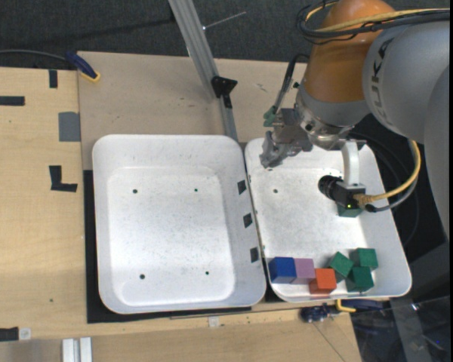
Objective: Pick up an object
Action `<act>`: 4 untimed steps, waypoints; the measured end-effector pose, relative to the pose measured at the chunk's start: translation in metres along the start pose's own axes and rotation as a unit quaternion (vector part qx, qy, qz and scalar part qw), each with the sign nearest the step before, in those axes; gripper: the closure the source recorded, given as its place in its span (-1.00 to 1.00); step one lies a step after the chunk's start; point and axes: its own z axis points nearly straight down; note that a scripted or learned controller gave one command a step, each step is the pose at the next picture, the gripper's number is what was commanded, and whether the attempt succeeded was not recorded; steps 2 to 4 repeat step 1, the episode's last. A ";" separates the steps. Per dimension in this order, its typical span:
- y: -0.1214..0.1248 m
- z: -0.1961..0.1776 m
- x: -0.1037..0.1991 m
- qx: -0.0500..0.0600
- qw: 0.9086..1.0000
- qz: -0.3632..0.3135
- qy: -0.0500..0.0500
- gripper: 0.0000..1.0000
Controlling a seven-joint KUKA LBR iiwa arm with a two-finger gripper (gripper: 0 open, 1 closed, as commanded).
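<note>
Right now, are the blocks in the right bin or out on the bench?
In the bin. The blue block, purple, orange and green blocks cluster inside the right bin along its near wall.

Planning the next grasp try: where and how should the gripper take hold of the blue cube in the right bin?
The blue cube sits at the left end of the block cluster, by the right bin's near-left corner, with the purple block against its right side. Probably best to come straight down and pinch its far and near faces; the far one looks open, though the near one lies close to the bin's front wall.
</note>
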 end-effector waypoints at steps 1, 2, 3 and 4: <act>-0.010 0.023 0.050 0.001 1.000 -0.001 0.000 1.00; -0.010 0.023 0.050 0.001 1.000 -0.001 0.000 1.00; -0.010 0.023 0.050 0.001 1.000 -0.001 0.000 1.00; -0.010 0.023 0.050 0.001 1.000 -0.001 0.000 1.00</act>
